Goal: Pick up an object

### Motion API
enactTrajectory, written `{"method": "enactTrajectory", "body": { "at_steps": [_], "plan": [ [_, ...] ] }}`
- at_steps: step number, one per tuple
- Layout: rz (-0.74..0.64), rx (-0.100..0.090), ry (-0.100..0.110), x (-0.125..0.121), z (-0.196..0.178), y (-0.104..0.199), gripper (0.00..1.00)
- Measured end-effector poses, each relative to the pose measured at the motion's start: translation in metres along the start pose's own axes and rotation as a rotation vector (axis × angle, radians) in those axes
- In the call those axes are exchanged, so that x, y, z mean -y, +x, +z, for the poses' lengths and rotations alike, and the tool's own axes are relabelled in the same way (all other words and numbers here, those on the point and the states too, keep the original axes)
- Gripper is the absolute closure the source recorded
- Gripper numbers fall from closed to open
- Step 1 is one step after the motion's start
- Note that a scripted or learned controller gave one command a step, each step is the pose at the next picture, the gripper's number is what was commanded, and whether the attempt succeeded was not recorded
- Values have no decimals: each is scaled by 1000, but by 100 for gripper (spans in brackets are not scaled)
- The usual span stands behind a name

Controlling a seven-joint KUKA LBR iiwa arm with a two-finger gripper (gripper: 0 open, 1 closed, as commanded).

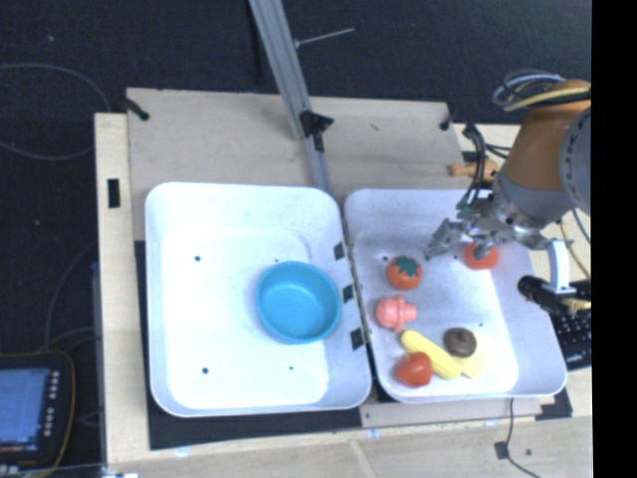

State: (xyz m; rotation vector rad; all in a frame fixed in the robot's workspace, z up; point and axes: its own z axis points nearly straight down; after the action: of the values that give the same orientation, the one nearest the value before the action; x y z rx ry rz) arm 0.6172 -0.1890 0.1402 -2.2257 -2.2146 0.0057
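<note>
One gripper [466, 239] low in the right bin [498, 376], jaws spread wide, beside a red tomato [481, 256]

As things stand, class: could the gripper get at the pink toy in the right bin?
Probably yes. The pink toy lies uncovered with bare floor around it, and the gripper hangs over the same right bin.

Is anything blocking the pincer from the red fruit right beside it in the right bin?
Nothing visible. The pincer hangs just above the red fruit near the right bin's far right side; the other toys lie apart, toward the bin's near left.
</note>
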Motion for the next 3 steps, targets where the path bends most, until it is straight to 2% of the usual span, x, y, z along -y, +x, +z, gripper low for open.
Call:
{"method": "enactTrajectory", "body": {
  "at_steps": [1, 2, 3],
  "plan": [
    [2, 1, -12, -3, -18, -1, 100],
    [-10, -1, -11, -10, -82, 1, 100],
    [-13, -1, -11, -2, -140, 6, 100]
  ]
}}
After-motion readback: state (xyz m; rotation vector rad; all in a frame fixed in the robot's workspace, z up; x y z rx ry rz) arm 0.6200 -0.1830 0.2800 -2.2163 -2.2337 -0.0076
